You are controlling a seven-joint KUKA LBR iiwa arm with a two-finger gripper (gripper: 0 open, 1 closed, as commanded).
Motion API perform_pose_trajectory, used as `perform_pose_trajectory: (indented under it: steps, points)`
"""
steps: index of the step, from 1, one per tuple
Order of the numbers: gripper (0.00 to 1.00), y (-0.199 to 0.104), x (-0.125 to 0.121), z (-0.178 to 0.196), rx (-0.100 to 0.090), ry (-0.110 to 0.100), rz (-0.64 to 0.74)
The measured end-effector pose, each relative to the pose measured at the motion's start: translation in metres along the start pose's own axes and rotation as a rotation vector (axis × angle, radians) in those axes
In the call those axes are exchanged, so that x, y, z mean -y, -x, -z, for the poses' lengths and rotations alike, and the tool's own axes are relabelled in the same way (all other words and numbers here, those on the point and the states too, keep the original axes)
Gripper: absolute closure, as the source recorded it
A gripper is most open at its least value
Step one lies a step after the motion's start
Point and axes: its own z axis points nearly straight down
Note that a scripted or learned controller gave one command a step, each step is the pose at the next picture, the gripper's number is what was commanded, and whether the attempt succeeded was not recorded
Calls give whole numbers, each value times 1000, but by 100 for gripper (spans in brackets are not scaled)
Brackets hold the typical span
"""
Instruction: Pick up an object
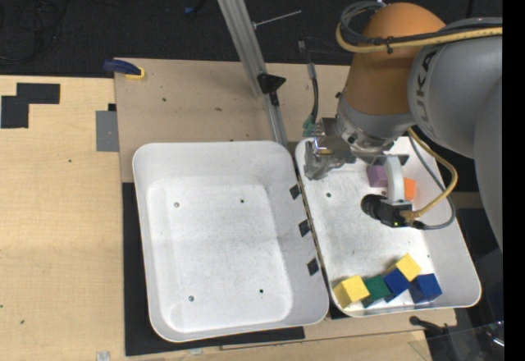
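Observation:
My gripper (317, 161) hangs low over the upper left part of the right bin (353, 244), close to the wall it shares with the left bin. The orange-banded wrist above hides much of it. Just right of it, a purple block (376, 175) and an orange block (409, 188) peek out from under the arm. Along the bin's near edge lies a cluster: a yellow block (354, 290), a green block (378, 288), a blue block (396, 280), a second yellow block (408, 266) and a second blue block (425, 287). Nothing shows held in the gripper.
The left bin (213, 228) lies beside the right one, with black clips (302, 226) along the shared wall. A slanted aluminium rail (244, 39) rises behind the bins. A black cable fitting (384, 209) hangs off the wrist over the right bin.

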Motion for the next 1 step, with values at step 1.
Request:
perform_pose_trajectory:
  steps: [1]
  points:
    - [100, -56, -6, -12, 0, 1, 0]
